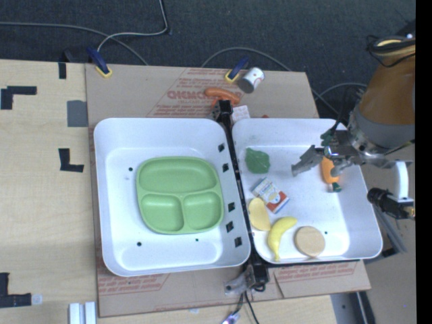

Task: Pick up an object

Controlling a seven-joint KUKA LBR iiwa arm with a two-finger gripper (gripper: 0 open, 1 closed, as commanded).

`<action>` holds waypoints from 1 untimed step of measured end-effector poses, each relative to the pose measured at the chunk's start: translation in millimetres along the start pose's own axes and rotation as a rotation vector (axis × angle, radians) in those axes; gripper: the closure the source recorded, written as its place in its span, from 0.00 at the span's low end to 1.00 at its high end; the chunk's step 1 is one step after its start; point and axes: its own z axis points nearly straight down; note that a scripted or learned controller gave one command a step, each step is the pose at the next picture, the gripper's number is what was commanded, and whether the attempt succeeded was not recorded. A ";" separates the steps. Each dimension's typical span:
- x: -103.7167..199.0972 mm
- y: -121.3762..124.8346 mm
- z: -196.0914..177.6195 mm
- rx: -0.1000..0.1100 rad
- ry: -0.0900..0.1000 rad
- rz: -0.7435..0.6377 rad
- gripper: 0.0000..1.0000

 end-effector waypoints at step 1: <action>32.3 -9.7 151.2 -0.004 0.001 0.000 0.00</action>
